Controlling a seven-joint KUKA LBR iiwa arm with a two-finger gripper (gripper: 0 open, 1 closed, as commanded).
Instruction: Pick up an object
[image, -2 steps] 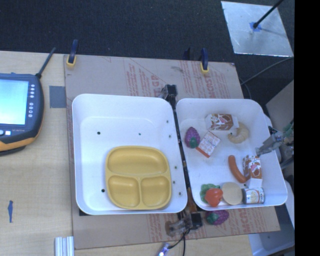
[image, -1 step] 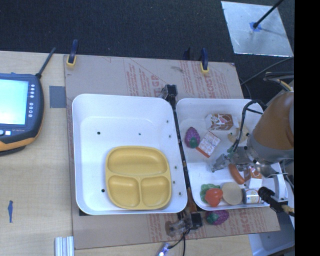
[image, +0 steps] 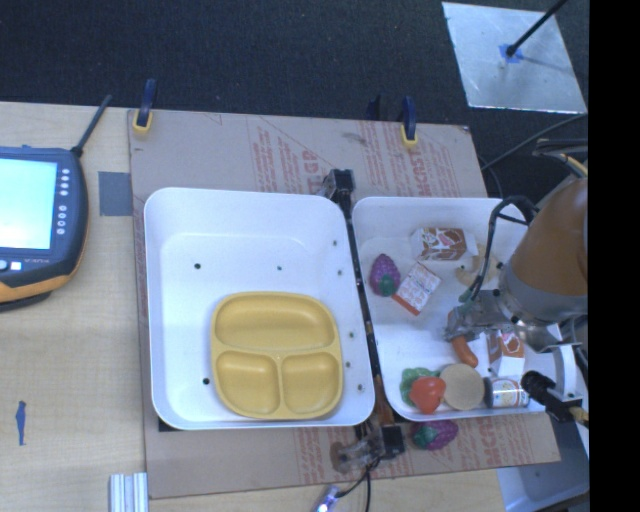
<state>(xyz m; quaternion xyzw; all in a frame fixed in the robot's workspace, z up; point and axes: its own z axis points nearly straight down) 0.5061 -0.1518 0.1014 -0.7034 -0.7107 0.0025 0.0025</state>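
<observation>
Faintly, unreadable red lettering across cardboard sheet (image: 300, 150) beneath both white bins (image: 170, 300).

The left bin (image: 180, 230) lay open across its upper half; a yellow tray (image: 276, 353) filled its lower part. Clutter crowded the right bin (image: 385, 215).

Red printed lettering runs in lines across the cardboard sheet (image: 300, 150) beneath the bins, too faint to read; the packet (image: 417, 287) labels are likewise illegible.
</observation>
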